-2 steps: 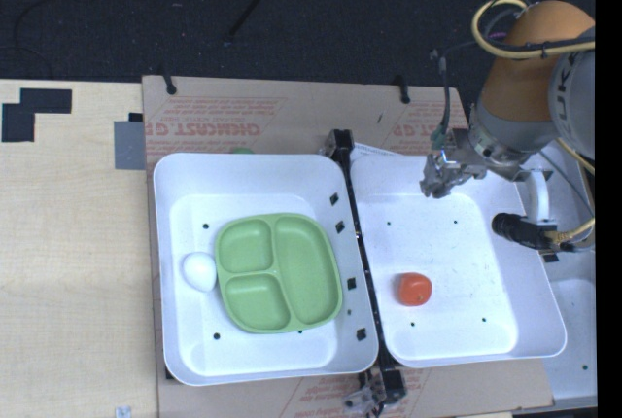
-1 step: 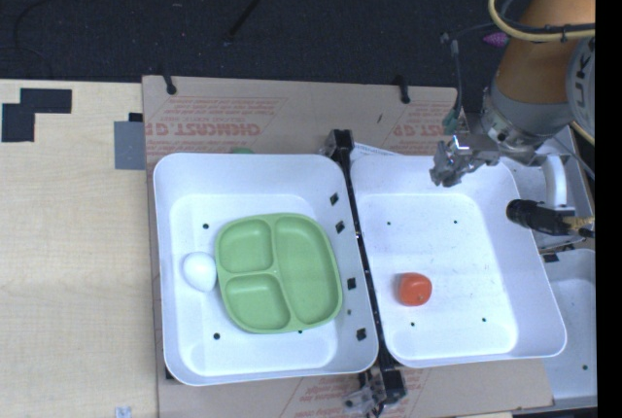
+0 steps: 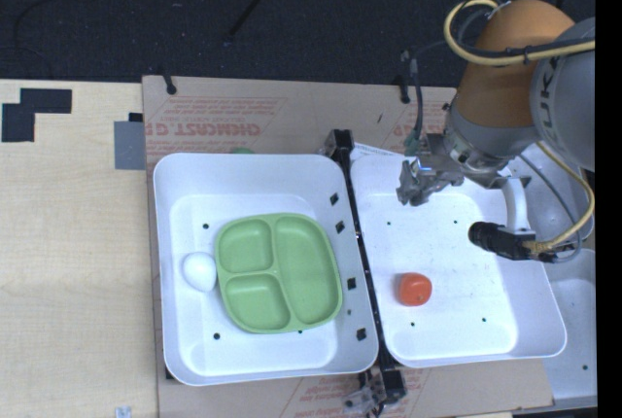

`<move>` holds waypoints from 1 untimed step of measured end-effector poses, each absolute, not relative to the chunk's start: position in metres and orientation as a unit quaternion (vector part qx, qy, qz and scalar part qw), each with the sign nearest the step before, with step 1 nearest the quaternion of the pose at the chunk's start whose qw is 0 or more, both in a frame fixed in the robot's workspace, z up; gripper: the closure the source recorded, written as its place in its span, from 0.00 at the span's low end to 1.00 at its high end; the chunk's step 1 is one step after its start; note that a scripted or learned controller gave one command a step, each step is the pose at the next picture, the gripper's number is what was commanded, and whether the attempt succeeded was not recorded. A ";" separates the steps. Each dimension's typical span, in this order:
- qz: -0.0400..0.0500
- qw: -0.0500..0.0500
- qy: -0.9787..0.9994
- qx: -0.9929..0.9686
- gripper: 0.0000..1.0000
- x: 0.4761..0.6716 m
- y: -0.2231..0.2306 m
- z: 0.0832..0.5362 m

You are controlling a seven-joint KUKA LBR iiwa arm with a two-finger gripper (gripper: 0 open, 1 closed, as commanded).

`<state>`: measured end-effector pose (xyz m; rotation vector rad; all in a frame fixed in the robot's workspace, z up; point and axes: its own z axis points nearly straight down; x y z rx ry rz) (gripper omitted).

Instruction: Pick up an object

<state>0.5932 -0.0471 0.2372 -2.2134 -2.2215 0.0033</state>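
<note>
A small orange-red object [image 3: 414, 289] lies on the floor of the right bin [image 3: 505, 329], near its lower left. My gripper [image 3: 416, 187] hangs over the upper left part of the same bin, well above and behind the orange object, with nothing visible between its fingers. In the left bin [image 3: 180, 212] rests a green divided plate [image 3: 278, 271] with three compartments, and a white egg-shaped object [image 3: 199, 270] sits against the plate's left edge.
A black divider [image 3: 355, 251] runs between the two bins. The arm's orange-banded wrist [image 3: 510, 52] and a black cable fitting [image 3: 501, 239] overhang the right bin's upper right. Brown cardboard [image 3: 253, 120] lies under both bins.
</note>
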 end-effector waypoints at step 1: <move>0.001 0.003 -0.709 -0.705 1.00 0.579 0.013 0.236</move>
